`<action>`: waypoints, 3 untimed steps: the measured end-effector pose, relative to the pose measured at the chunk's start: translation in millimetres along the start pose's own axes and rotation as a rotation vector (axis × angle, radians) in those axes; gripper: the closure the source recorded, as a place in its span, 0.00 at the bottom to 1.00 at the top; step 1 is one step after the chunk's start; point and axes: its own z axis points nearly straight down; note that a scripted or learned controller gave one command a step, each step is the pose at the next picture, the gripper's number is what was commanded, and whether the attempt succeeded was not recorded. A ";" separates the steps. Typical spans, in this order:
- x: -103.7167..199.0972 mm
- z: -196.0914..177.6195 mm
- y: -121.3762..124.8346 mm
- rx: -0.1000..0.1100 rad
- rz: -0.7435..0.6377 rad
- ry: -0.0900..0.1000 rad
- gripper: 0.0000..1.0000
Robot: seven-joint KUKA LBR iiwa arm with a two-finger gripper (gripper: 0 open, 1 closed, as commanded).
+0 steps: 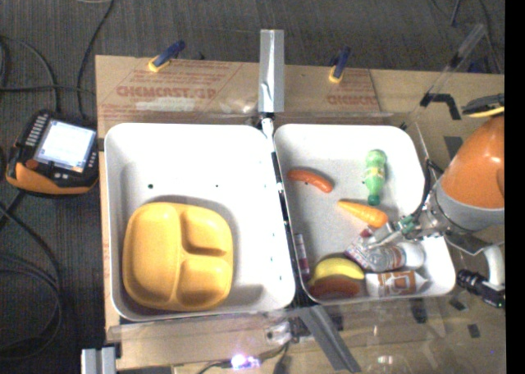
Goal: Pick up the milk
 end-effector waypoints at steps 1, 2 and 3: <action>2.1 -9.2 1.8 0.000 -0.002 0.005 1.00; 2.1 -9.1 1.6 0.000 -0.002 0.006 0.00; 21.8 12.6 8.5 -0.020 -0.136 -0.017 0.00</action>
